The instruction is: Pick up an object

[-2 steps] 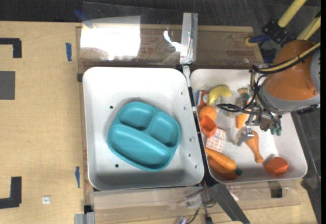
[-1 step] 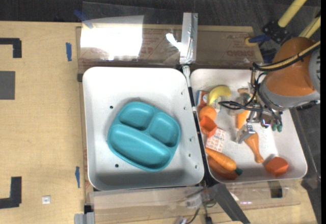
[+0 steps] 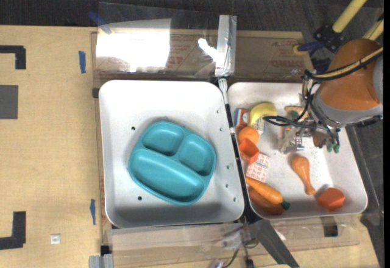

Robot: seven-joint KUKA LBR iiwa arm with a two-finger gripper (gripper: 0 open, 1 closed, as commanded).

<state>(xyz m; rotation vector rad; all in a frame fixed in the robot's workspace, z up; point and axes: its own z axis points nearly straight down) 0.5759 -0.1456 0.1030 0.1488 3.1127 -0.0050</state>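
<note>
Arm: grey KUKA arm w/ orange band (image 3: 350,81) comes in from the right, wrist over the right bin's upper-right part.
Gripper: two-finger metal gripper (image 3: 297,139) hangs low over the right bin's mid-upper area, cables around it. Fingers too cluttered and blurred to read; can't tell how far open, can't tell if anything is between them.
Left bin: shallow white plastic bin (image 3: 116,139) holds a teal plastic divided plate w/ three compartments (image 3: 173,161), lying flat, roughly centred, turned at an angle.
Right bin: shallow white plastic bin (image 3: 353,178), toys scattered inside.
Yellow toy: rounded yellow plastic fruit (image 3: 263,112), upper left of right bin, just left of gripper.
Orange lump: orange rounded plastic piece (image 3: 247,141) against the bin's left wall, below the yellow fruit.
Packet: small white packet w/ red print (image 3: 258,167), just below the orange lump.
Carrot: orange plastic carrot w/ green tip (image 3: 265,190), slanting along the lower left, beside the packet.
Drumstick: tan-orange plastic drumstick shape (image 3: 303,173), just below gripper, apart from it as far as visible.
Red-orange piece: squat red-orange plastic toy (image 3: 331,198), lower-right corner, near drumstick's thin end.
Back: clear plastic sheet w/ silver tape strip (image 3: 225,44) standing behind the bins.
Bench: light wood-colour surface (image 3: 49,139) to the left, black corner marks on it.
</note>
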